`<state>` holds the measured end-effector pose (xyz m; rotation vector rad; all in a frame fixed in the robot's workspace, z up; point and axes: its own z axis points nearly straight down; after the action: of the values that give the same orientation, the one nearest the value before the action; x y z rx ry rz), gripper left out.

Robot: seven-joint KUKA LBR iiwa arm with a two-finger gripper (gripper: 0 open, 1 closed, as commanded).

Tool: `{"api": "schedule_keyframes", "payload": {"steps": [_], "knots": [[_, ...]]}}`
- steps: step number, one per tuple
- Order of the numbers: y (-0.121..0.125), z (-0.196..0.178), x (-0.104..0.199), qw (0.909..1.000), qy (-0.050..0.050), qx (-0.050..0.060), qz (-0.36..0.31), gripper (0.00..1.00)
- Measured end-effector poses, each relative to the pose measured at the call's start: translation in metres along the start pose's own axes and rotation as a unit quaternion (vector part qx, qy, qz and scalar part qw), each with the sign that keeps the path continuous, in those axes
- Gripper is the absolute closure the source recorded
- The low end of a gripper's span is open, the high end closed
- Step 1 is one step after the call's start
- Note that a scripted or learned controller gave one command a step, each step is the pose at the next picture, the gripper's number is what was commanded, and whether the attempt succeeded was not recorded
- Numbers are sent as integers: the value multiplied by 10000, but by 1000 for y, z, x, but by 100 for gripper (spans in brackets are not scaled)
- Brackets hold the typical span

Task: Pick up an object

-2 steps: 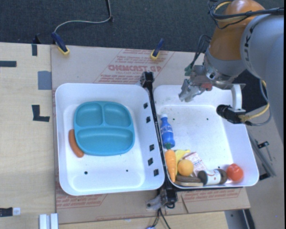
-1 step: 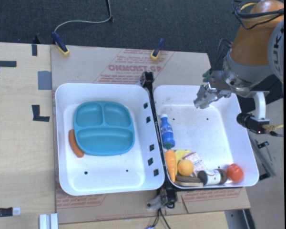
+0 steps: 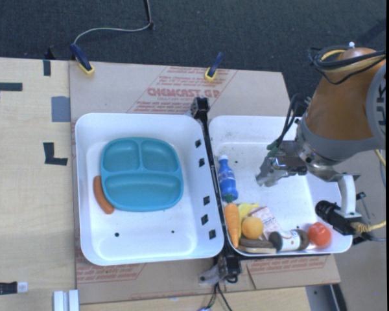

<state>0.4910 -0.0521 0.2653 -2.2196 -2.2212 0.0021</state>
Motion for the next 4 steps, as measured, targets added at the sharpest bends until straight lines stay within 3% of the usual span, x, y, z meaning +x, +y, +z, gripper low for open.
{"api": "schedule_keyframes", "payload": {"steps": [1,2,3,4], "knots": [[-7,3,0,10000,0,-4,1,100],[68,-3,-2,10000,-2,-7,-4,100],[-7,-27,-33,10000,-5,-8,6,100],[-7,33,49,10000,1,2,-8,100]]}}
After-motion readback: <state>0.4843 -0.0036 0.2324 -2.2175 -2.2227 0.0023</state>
